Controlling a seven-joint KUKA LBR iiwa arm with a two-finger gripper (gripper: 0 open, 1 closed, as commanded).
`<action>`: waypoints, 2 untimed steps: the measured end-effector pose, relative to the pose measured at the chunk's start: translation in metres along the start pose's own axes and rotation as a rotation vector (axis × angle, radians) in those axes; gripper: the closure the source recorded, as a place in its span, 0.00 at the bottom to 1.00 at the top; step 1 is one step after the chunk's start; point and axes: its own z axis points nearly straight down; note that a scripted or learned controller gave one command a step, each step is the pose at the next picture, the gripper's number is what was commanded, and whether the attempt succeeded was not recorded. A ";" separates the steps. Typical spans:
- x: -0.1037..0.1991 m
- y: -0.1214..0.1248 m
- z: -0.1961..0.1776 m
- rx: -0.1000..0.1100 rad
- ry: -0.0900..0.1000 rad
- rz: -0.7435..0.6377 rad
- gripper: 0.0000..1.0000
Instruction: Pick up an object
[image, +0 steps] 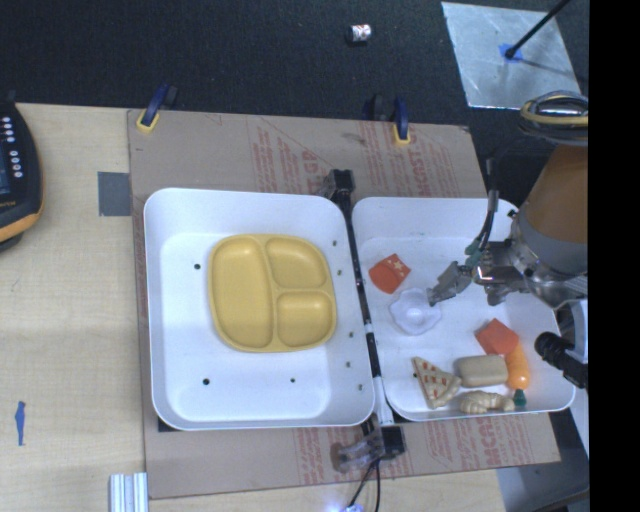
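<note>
My gripper (441, 292) reaches in from the right over the middle of the right bin (440, 222). Its tip hovers just to the right of and above a small clear plastic cup (414, 314). A red block (389, 271) lies to the left of the tip. Toward the bin's front right lie an orange-red block (495, 336), a carrot (517, 369), a beige bread roll (481, 370), a waffle-patterned wedge (433, 380) and a small tan piece (482, 403). I see nothing held in the gripper.
The left bin (175, 330) holds a yellow divided plate (271, 292). Black clips join the bins at the middle seam (357, 300). The arm's grey wrist and orange band (560, 205) overhang the right bin's far right side.
</note>
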 end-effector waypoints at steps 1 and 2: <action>0.029 0.073 0.036 -0.004 -0.002 -0.006 0.00; 0.072 0.107 0.033 -0.005 -0.002 -0.005 0.00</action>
